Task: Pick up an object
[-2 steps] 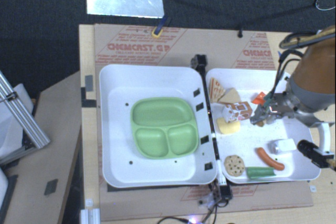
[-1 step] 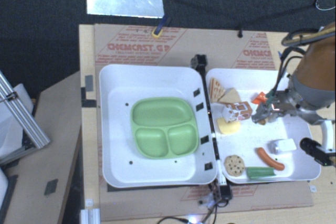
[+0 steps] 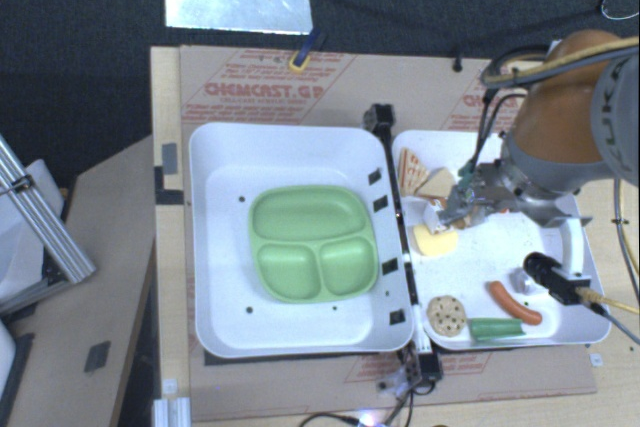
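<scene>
round speckled cookie point(image 3: 446, 315), smooth sausage point(image 3: 514, 303), flat green strip point(image 3: 496, 327).

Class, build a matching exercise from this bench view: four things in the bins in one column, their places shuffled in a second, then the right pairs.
1. green tray
2. cookie
3. sausage
4. gripper

a. right bin, near left corner
b. left bin, middle
c. just above the yellow slice
d. right bin, near side, just above the green stick

Pairs: 1-b, 2-a, 3-d, 4-c
</scene>
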`<act>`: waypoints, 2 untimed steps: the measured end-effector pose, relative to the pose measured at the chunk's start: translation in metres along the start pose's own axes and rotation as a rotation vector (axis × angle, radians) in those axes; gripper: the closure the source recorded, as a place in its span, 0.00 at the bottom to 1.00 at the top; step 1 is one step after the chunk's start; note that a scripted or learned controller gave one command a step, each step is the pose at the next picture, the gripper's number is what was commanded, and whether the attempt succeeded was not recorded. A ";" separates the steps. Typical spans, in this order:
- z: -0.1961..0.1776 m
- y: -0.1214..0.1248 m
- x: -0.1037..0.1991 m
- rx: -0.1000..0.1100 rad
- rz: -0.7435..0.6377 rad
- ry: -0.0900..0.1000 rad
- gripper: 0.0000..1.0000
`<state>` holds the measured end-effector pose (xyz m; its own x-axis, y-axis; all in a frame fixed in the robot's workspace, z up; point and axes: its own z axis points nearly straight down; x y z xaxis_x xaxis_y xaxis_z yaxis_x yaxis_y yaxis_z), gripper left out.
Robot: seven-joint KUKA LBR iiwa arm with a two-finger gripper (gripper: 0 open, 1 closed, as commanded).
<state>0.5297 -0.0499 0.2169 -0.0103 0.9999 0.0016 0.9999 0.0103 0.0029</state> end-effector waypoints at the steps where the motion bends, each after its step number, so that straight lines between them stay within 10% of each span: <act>1: 0.000 0.016 0.053 0.000 0.000 0.000 1.00; 2: 0.000 0.005 0.066 0.003 0.004 -0.001 1.00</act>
<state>0.5343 0.0157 0.2170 -0.0060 1.0000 0.0002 1.0000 0.0060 -0.0005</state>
